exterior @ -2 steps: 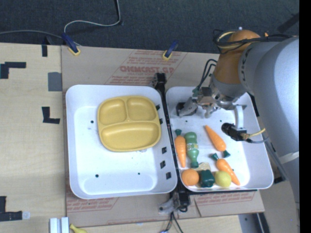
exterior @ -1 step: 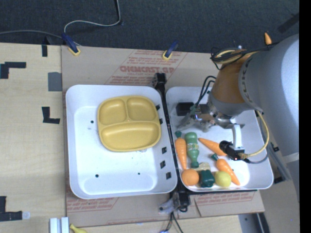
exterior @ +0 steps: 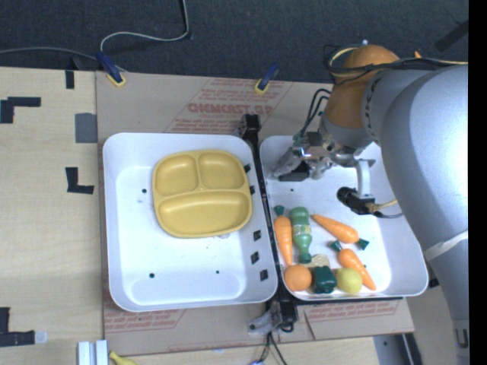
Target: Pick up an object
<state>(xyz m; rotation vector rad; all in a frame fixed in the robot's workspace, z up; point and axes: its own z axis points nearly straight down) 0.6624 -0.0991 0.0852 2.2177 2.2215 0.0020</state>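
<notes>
Arm is in over the right bin (exterior: 396,276), gripper (exterior: 298,169) hanging above that bin's far-left corner, close to the divider. Nothing between its fingers that I can see. Whether they're spread or closed I can't tell from this angle; the metal bits blur together.

All the pickable stuff sits in the near half of the same bin, toward the camera from the gripper. Closest candidates: an orange carrot (exterior: 283,238) and a green bottle-shaped toy (exterior: 301,230), lying side by side just below the gripper, both with long axes running roughly far-to-near. Another carrot (exterior: 335,227) lies further right, angled diagonally. Along the near wall: an orange ball (exterior: 298,277), a dark green pepper (exterior: 324,280), a yellow lemon-like piece (exterior: 349,281) and a third carrot (exterior: 358,268).

The left bin (exterior: 125,226) has the yellow divided plate (exterior: 202,192), not relevant.

My read: a short move toward the near side and down, with the fingers closing across the first carrot's width.
</notes>
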